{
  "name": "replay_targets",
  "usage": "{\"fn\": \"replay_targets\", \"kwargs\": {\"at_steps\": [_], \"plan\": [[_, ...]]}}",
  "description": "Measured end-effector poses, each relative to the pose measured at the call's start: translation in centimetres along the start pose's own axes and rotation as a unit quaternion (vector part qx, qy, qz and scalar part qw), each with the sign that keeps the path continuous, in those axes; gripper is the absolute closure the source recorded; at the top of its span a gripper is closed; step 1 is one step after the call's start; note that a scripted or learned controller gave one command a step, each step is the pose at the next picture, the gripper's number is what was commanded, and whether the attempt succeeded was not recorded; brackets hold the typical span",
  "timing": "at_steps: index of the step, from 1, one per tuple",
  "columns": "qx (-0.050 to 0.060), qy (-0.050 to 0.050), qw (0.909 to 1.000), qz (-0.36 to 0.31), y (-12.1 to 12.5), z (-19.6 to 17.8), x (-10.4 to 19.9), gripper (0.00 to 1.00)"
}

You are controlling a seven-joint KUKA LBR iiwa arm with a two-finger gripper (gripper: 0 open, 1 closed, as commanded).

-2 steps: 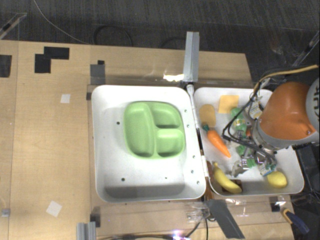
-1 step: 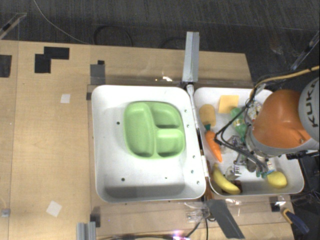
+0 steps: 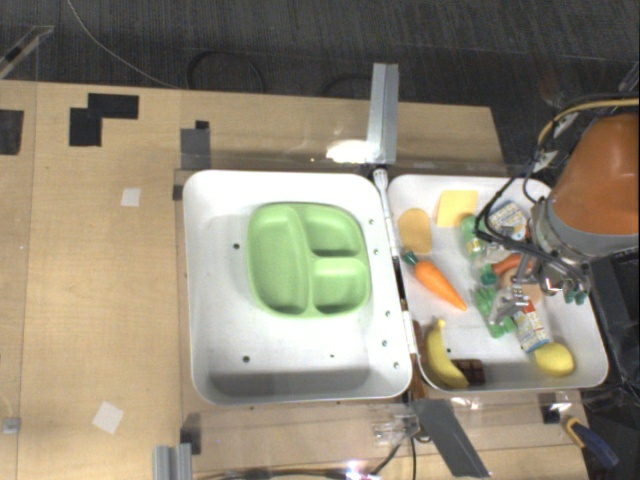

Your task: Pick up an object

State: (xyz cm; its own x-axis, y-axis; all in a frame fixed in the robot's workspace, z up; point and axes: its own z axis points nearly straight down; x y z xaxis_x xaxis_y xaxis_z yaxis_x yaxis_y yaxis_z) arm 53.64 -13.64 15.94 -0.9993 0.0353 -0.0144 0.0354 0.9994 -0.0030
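My gripper (image 3: pixel 512 298) hangs low over the right bin (image 3: pixel 598 368), below the orange band of the arm (image 3: pixel 600 173). It sits among a cluster of small items: green pieces (image 3: pixel 488 303), a red-orange piece (image 3: pixel 505 265) and a small bottle (image 3: pixel 530 330). I cannot make out whether anything is held. A carrot (image 3: pixel 438 281) lies to its left, a banana (image 3: pixel 443 353) at the front left, and a lemon (image 3: pixel 553 358) at the front right. A yellow block (image 3: pixel 456 208) and an orange-yellow round fruit (image 3: pixel 415 230) lie at the back left.
The left bin (image 3: pixel 215 368) holds a green divided plate (image 3: pixel 305 258). A metal post (image 3: pixel 384 108) stands behind the wall between the bins. Cables (image 3: pixel 510 208) trail from the wrist over the right bin's back.
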Motion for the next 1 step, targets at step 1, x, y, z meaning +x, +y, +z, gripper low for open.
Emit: {"fn": "replay_targets", "kwargs": {"at_steps": [1], "plan": [[0.000, -0.002, 0.9999, -0.012, 3.88, 6.80, 1.68, 0.00]]}}
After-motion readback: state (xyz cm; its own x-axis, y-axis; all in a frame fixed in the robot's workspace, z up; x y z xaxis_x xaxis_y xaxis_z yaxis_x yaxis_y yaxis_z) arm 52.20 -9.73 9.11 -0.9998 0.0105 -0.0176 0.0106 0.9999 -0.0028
